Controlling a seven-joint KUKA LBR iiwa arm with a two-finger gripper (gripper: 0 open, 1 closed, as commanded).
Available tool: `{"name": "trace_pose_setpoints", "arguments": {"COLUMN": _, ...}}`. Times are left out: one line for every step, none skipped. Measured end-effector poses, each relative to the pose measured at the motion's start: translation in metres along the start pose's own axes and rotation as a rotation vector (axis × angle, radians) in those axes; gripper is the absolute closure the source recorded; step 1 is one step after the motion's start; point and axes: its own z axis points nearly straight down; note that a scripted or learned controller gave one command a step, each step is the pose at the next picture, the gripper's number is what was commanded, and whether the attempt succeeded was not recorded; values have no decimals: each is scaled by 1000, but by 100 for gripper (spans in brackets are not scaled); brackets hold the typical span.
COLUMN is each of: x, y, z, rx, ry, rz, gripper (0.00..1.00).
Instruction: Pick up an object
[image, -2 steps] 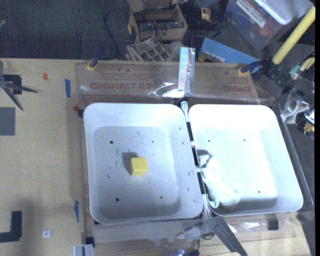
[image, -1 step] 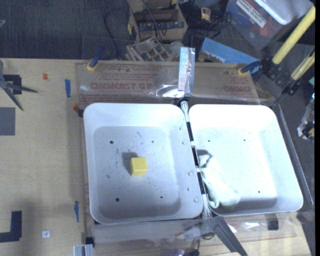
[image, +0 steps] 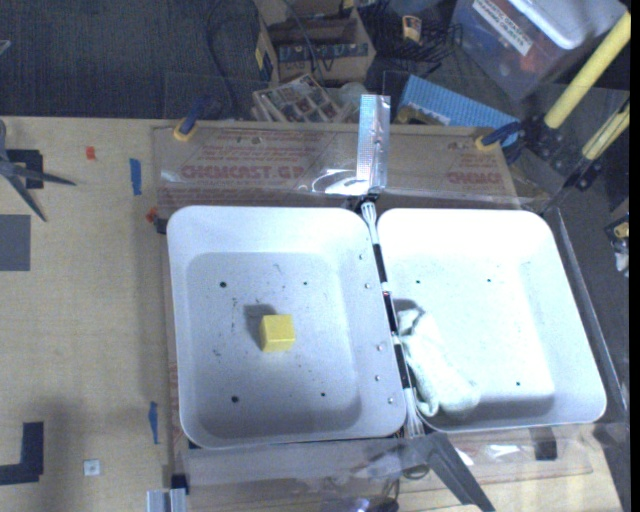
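A small yellow block (image: 278, 332) lies near the middle of the left white bin (image: 200, 240), on its flat floor. A crumpled white cloth-like object (image: 433, 368) rests in the right white bin (image: 530, 250), against its left wall near the front.
The two bins meet along a central divider (image: 385, 300). A clear plastic sheet and a metal bracket (image: 373, 140) stand behind the bins. Clamps, cables and boxes crowd the far side of the bench. Open wooden bench surface (image: 80, 300) lies left of the bins.
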Motion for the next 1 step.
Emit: {"name": "trace_pose_setpoints", "arguments": {"x": -7, "y": -2, "z": 9, "rx": 4, "ry": -2, "rz": -42, "gripper": 100}}
